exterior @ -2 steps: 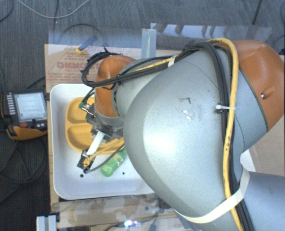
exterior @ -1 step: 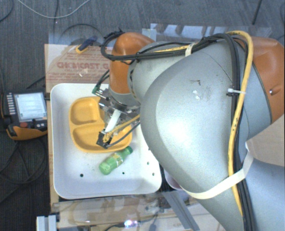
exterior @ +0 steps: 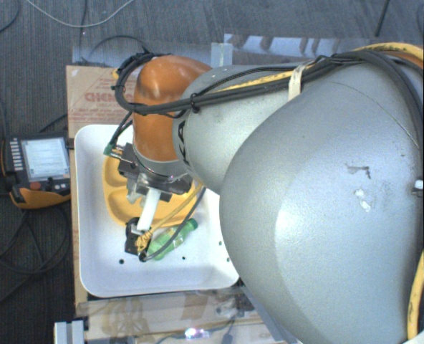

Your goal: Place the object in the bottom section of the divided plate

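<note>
Dark carpet and loose cables surround the shallow white plastic bin, where the slim green stick-like object lies just below the two-finger gripper, its long axis slanting up to the right, beside the yellow divided plate. The grey arm hides the plate's sections, and I cannot tell whether the gripper is spread or closed.

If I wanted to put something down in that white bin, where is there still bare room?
Bare floor lies along the white bin's near edge, below the green stick-like object, and in a narrow strip between the yellow plate and the bin's left wall. The middle is crowded: the arm hangs over the plate and the green object.
</note>
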Robot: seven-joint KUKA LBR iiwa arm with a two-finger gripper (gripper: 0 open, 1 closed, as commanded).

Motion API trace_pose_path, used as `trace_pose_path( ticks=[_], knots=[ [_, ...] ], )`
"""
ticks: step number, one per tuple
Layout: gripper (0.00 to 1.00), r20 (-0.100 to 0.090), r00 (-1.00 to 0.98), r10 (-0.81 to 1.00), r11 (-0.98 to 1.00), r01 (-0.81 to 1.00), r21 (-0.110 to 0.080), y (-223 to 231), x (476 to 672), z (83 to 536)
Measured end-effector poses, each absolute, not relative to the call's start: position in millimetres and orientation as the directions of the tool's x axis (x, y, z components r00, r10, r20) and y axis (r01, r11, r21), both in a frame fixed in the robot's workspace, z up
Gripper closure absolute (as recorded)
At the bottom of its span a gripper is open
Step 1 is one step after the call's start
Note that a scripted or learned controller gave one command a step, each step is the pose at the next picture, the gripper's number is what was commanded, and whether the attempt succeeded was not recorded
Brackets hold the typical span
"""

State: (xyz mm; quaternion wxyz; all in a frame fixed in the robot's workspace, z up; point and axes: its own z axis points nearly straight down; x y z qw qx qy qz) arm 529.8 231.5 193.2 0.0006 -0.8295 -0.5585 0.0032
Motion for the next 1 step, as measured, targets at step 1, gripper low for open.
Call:
trace_pose_path(
  ticks=[1],
  knots=[
    [1.0, -0.006, 0.348, 0.937, -0.348, 0.937, -0.007, 154.7, 481.8, 159.4]
  ],
)
